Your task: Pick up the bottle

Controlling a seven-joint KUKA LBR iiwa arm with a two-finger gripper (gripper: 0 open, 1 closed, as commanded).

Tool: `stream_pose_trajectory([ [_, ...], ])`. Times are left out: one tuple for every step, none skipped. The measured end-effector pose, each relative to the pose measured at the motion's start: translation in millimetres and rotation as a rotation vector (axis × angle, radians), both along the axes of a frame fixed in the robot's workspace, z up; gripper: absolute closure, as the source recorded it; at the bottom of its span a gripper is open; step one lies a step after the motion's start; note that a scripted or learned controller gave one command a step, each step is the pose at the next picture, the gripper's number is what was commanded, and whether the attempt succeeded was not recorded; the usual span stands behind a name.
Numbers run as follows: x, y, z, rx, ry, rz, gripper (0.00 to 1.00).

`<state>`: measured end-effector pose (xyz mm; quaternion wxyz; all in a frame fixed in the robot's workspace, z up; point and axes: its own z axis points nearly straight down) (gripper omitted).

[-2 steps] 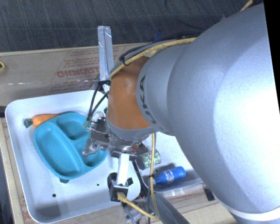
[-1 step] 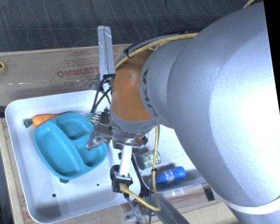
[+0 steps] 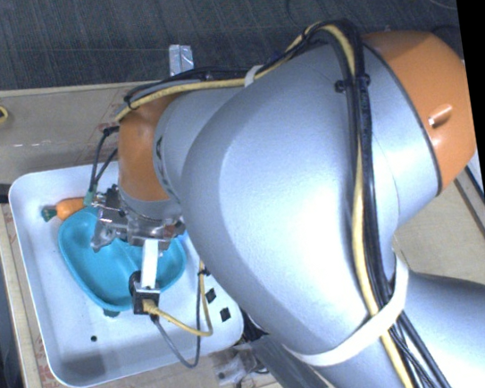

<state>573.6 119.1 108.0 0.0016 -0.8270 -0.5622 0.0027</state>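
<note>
One pincer (image 3: pixel 107 225) hangs over the blue bowl (image 3: pixel 98 255) at frame left (grip state: cannot tell), and could snag the bowl, not any bottle.

Arm (image 3: pixel 315 196) hides right bin & pincer tips.

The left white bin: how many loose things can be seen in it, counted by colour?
Visible in the shallow white plastic bin, with the arm covering part of it:
Blue: 1, a rounded light-blue plastic item
Orange: 1, a small orange carrot-shaped toy with a green tip
Total: 2
</note>
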Motion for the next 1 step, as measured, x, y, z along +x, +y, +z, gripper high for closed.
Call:
stream_pose_trajectory([
  [-1.8,-1.4,7.5,-0.002,0.009,0.004,1.0],
])
